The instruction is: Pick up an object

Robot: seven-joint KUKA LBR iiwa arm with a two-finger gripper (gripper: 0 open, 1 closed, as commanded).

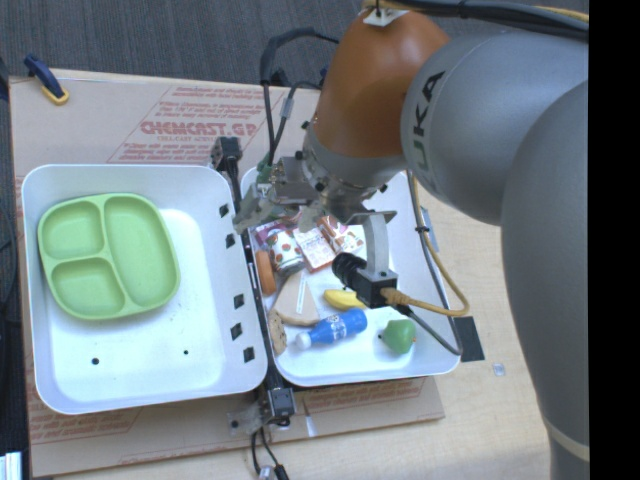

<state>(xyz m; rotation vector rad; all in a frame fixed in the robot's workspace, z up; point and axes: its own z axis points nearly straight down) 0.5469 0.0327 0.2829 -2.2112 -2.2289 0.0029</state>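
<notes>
Hanging over the right bin [352, 377], your claw [280, 196] shows no catch yet; released or clenched, you cannot tell.

The plate [107, 256] sits in the left bin's [150, 360] far left corner; the bottle [332, 329] lies by the right bin's [350, 364] front edge.

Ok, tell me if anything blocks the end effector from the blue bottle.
Nothing visible covers the blue bottle. The end effector hangs over the snack packets; a yellow piece and a tan wedge lie close beside it.
</notes>
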